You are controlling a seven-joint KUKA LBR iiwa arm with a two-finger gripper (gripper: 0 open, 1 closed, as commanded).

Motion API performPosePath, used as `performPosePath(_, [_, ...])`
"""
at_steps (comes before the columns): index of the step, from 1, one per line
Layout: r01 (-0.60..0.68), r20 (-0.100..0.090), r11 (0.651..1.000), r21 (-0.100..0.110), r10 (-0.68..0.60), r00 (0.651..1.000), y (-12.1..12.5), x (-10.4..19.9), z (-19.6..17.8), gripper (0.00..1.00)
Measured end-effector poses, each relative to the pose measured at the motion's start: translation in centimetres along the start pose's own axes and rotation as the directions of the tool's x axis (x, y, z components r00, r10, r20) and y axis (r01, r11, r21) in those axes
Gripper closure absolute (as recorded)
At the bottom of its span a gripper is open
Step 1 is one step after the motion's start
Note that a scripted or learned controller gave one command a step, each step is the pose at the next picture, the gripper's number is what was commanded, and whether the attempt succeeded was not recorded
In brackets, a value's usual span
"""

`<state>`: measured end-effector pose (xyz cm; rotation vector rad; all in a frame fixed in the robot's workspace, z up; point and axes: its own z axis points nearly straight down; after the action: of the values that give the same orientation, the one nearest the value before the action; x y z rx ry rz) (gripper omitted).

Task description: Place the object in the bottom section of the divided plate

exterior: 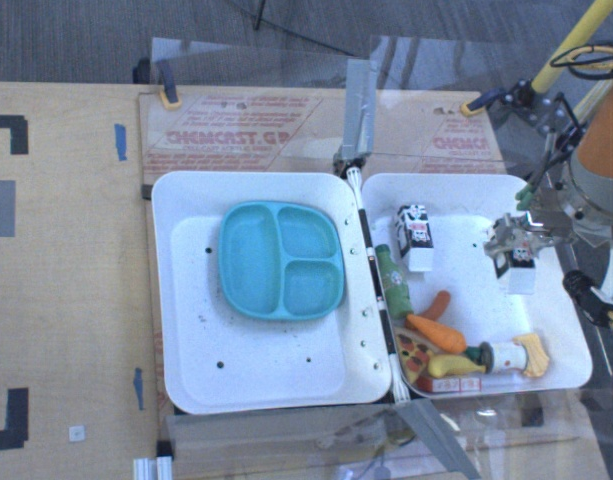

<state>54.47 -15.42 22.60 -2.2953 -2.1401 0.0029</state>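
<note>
A teal divided plate lies in the left bin. It has one large section on the left and two smaller ones on the right. My gripper hangs over the right part of the right bin, far from the plate. Just below it I see a small white block; whether the gripper holds it is unclear. Toy foods lie in the right bin: a black-and-white milk carton, a green cucumber, an orange carrot and a red sausage.
Along the right bin's front edge lie a pizza slice, a yellow banana and a pale bottle-like toy. A grey post stands behind the divider between the bins. Cables and a yellow pole sit at the far right.
</note>
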Motion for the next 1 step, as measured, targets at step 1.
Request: performPosePath(1, [-0.112, 0.001, 0.994, 0.003, 0.112, 0.994, -7.18, 9.5, 1.55, 1.0])
